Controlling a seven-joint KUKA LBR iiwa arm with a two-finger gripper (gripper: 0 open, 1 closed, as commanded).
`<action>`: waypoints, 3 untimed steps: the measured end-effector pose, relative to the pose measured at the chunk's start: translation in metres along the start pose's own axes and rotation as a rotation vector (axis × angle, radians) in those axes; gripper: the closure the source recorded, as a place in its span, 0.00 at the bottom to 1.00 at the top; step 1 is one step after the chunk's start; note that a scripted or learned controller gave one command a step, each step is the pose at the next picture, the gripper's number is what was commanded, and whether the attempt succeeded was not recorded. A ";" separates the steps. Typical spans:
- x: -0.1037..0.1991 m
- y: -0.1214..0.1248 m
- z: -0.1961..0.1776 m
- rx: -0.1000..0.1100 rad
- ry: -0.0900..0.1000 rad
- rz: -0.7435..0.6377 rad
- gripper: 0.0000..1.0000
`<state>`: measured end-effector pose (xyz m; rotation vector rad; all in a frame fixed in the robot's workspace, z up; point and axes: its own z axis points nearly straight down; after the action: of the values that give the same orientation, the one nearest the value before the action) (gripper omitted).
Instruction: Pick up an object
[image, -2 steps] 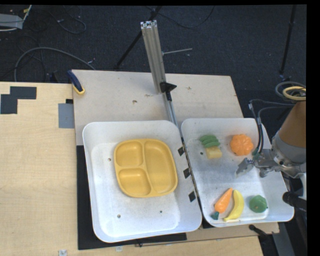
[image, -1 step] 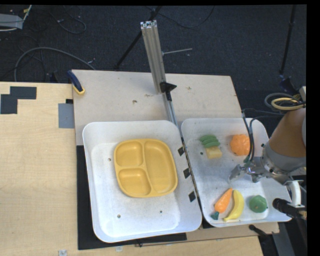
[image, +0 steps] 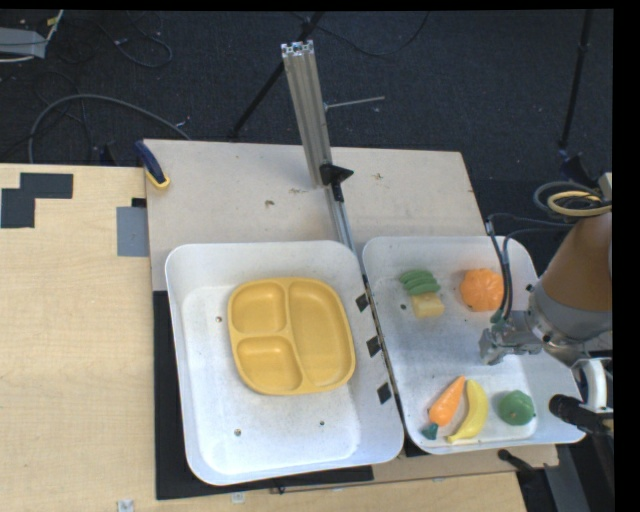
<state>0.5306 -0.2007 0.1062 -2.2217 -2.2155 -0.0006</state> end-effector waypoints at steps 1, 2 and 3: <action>-0.009 -0.002 -0.059 -0.005 -0.004 0.002 1.00; -0.003 0.004 -0.120 -0.007 -0.004 -0.005 1.00; -0.004 0.005 -0.170 -0.006 -0.005 -0.005 1.00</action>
<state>0.5362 -0.2053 0.2763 -2.2220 -2.2263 -0.0024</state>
